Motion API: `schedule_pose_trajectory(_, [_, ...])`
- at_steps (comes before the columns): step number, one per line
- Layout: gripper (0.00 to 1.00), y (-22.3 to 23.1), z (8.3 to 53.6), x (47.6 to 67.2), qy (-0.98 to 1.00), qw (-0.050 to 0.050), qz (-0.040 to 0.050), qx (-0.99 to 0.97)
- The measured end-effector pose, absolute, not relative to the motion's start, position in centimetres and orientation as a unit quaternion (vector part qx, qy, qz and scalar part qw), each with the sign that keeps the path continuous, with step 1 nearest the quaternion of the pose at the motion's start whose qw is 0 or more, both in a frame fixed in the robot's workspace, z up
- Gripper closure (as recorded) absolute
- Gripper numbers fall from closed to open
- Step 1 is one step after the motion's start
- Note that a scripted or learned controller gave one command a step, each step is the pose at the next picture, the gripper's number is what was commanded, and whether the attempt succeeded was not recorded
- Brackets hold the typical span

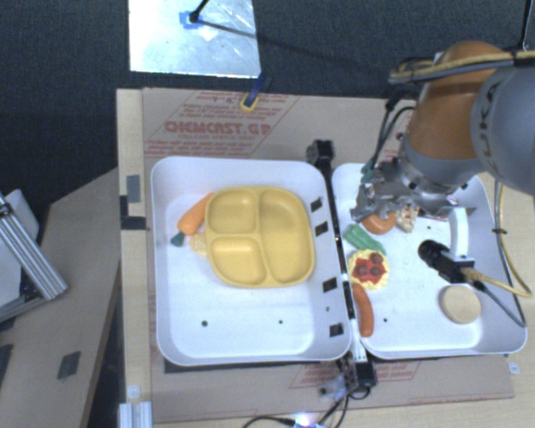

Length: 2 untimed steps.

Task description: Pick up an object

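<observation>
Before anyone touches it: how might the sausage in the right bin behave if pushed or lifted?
The sausage is long and rounded, so a sideways push would probably roll it. It looks smooth, perhaps light plastic, so it might slip. It lies by the left wall of its bin, which could stop it rolling that way.

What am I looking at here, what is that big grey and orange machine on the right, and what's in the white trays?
One camera looks down on a bench. The machine is a robot arm, ending in a pincer for picking things up. The left bin holds a yellow divided plate and a carrot. The right bin holds toy food: a green piece, a yellow-and-red piece, a sausage and a tan disc. The pincer hangs over an orange piece; whether it grips anything, I cannot tell.
</observation>
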State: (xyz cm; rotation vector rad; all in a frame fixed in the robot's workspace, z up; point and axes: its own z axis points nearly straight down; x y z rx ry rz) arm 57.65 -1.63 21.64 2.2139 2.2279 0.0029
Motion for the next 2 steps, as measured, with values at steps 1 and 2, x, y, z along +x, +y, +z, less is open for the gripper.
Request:
schedule_pose_trajectory(1, [1.0, -1.9, 21.4, 57.0, 0.708, 0.0, 0.0, 0.707])
schedule_pose_trajectory(2, [1.0, -0.9, 22.9, 56.9, 0.709, 0.0, 0.0011, 0.705])
